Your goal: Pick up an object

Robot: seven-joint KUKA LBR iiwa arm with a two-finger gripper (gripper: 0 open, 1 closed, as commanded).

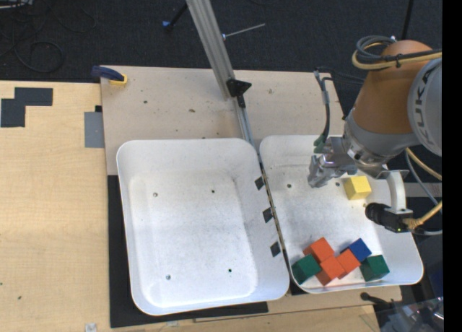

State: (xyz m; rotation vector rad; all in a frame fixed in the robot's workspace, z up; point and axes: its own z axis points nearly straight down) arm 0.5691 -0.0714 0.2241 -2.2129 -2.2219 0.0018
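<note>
I see the gripper [320, 172] low in the right bin [296, 154] near its far edge, hand state unclear, just beside the yellow block [357, 187], so I worry it bumps the block away and grabs nothing.
</note>
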